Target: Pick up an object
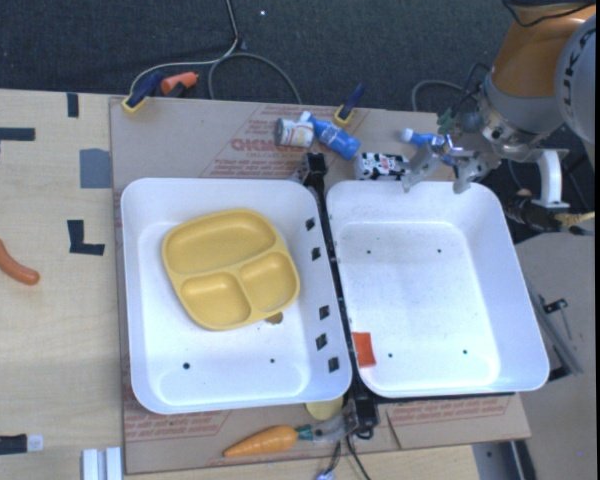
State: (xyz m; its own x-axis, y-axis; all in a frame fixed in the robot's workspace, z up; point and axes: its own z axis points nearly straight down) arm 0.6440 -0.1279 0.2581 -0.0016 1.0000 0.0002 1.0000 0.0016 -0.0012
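My jaws (435,173) hang at about two o'clock in the view, just over the far rim of the right bin (510,298). The two fingers stand apart, one pad (410,180) toward the bin divide and one toward the arm, with nothing between them. Behind them my grey wrist rises into the orange band (535,48) at the upper right corner.

Below me the right bin is a shallow white tray; a small orange-red tag (363,348) lies at its seven o'clock corner. Touching it along a black-clipped seam sits the left bin (145,368), also white. Both rest on a brown cardboard sheet (230,148) on the pale wooden desk (40,318), which carries dark tape marks. Beyond the desk, at twelve o'clock, lies dark carpet (330,18) crossed by a thin cable.

The yellow plate (230,268) lies flat in the left bin, toward its ten o'clock part, well apart from my jaws. It has three compartments and rounded corners, and is turned a little askew.

Outside the bins: a blue-and-white bottle (320,133) on the cardboard at twelve o'clock, a toy carrot (265,441) at six o'clock, a sausage (13,262) at nine o'clock.
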